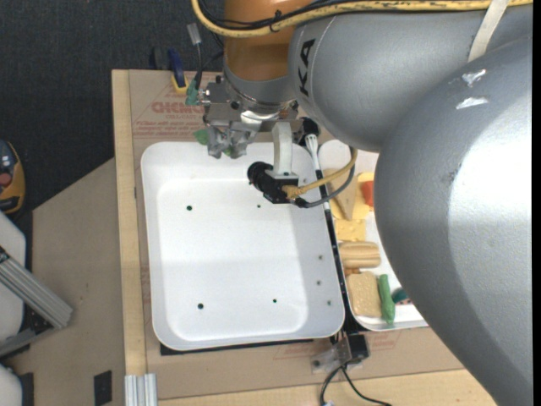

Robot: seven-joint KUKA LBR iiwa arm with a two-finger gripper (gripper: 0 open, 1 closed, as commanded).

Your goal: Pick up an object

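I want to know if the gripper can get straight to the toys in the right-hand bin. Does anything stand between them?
The gripper hangs over the left bin's far edge. The objects lie in the right bin, and the two bins' adjoining rims run between them. The arm's own grey body covers much of that bin.

Robot lab: arm, bins

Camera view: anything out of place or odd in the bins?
Nothing looks spilled or damaged. The objects all sit bunched in the right bin, among them a green marker-like piece and tan blocks, while the gripper hangs over the far rim of the left bin, away from them.
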